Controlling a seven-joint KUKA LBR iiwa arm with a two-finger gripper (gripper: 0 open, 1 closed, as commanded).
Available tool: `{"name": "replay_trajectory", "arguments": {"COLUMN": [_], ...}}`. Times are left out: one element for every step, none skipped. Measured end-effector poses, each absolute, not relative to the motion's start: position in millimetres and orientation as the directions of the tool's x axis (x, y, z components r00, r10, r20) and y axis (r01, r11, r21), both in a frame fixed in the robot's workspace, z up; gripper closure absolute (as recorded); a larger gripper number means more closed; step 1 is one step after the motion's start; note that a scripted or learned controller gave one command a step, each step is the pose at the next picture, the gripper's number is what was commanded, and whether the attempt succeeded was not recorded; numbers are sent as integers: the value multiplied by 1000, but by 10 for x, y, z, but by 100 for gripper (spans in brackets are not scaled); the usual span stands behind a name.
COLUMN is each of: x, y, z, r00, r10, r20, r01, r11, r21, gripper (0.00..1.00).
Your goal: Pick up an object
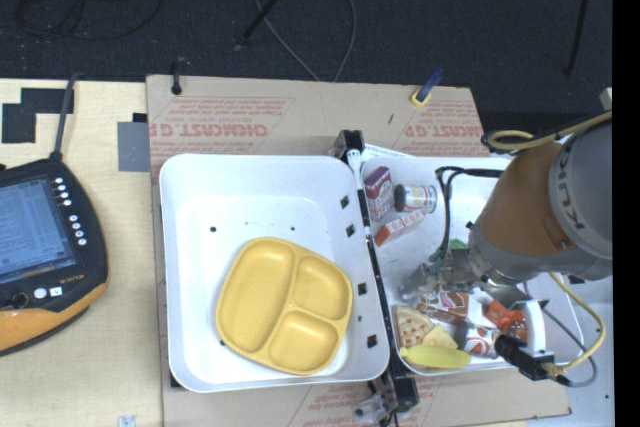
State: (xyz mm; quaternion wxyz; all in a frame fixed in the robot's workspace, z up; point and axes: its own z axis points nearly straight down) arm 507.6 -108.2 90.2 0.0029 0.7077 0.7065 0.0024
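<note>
Clutter filled the right bin [455, 177] in the lower right of the frame: a small clear jar [416, 198] with a pale cap lay on its side near the bin's upper wall, a dark purple carton [377, 187] stood just to its left against the divider, a red-and-white packet [398, 226] lay just below them, and at the bin's near edge a yellow banana-like toy [437, 357] lay touching a waffle-patterned piece [410, 325]. The arm [545, 205] hung over the middle of that bin from the right, its gripper [447, 267] low among the wrappers; how the jaws stood could not be told, since the wrist hid them. The left bin [190, 215] held a yellow divided plate [283, 305]. Judged as a target, the jar looked light, stiff and smooth, likely to roll or slip, best pinched across its body near the cap. The banana toy looked light and firmer to hold across its narrow middle. The packets looked thin, crinkly and hard to pinch flat.
</note>
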Motion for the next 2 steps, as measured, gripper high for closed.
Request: {"name": "replay_trajectory", "arguments": {"x": [5057, 5100], "y": [-1184, -1303], "z": [900, 897], "r00": [0, -1], "r10": [1000, 1000], "r20": [1, 5], "r01": [1000, 1000], "r11": [0, 1], "r21": [4, 0], "gripper": [0, 0]}}
